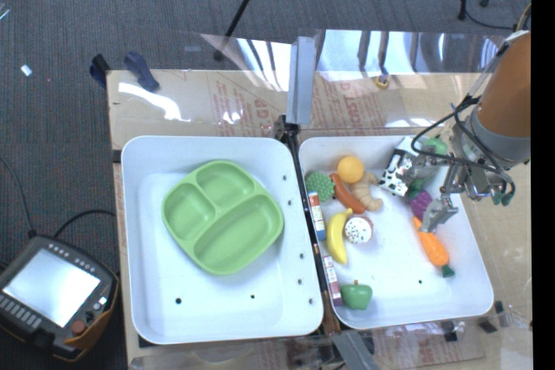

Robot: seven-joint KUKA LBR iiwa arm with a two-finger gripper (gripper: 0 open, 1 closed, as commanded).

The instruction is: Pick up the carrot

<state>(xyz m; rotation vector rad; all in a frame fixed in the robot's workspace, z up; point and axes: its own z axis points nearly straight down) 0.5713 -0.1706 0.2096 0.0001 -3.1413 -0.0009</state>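
Tablet (54, 297) lower left. Green divided plate (223, 216) in left bin (143, 160). Right bin (473, 286), left side: broccoli (319, 185), orange ball (350, 169), banana (336, 238), green pepper (356, 296). Carrot (434, 248) centre-right of right bin, flat, long axis diagonal, tip upper left, green stem end lower right; bright orange, stubby. Gripper (440, 212) just above carrot's upper end, touching or not unclear; finger opening cannot be judged. Arm (506, 104) entering from right edge, angled down-left.
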